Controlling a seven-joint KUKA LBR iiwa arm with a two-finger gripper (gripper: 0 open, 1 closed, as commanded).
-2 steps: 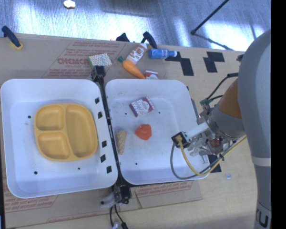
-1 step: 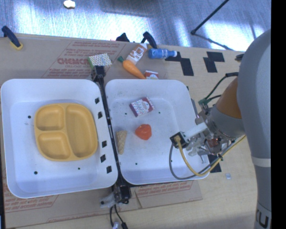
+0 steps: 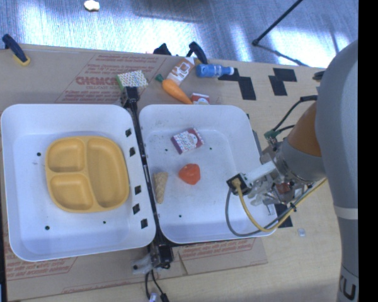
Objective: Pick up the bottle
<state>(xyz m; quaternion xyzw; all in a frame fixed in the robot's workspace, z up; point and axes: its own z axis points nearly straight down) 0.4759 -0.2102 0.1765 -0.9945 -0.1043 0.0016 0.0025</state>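
A blue bottle [image 3: 212, 71] lies on its side on the cardboard behind the right bin, outside both bins. Just left of it lies a white and orange bottle [image 3: 180, 72], also on its side. My gripper [image 3: 262, 192] hangs over the right rim of the right bin [image 3: 239, 115], far from both bottles, with a yellow cable looping below it. Nothing shows in its grasp.
The right bin holds a small red and white carton [image 3: 187, 141], a red-orange lump [image 3: 189, 174] and a tan cone [image 3: 160, 186]. A yellow divided plate [image 3: 87, 172] sits in the left bin [image 3: 19, 121]. A carrot [image 3: 174, 91], a small box [image 3: 200, 97] and a green patterned box [image 3: 132, 79] lie near the bottles.
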